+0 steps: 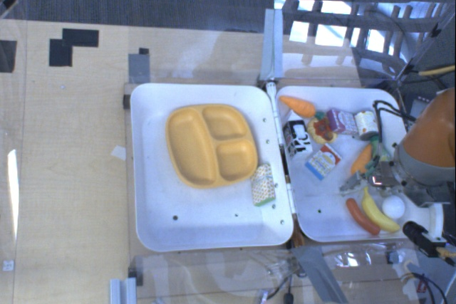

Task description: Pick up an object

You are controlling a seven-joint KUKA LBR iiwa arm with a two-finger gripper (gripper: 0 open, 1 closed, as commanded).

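The right bin (pixel 313 213) holds several small items: an orange carrot (pixel 298 106), a black block with white markings (pixel 296 137), a blue and white packet (pixel 322 161), a red and yellow toy (pixel 324 128), a purple piece (pixel 346 121) and a white can (pixel 365 123). My gripper (pixel 365 180) is low over this bin's right side. It sits just above a yellow banana (pixel 377 214), a red sausage (pixel 360 217) and a white egg (pixel 393 207), and beside a second small carrot (pixel 361 159). Nothing is visibly held.
The left bin (pixel 153 174) holds a yellow divided plate (pixel 211 144) and a small patterned pouch (pixel 263 185) near the wall between the bins. The arm's orange band (pixel 432 139) overhangs the right bin's right edge. Cables and a metal frame lie behind the bins.
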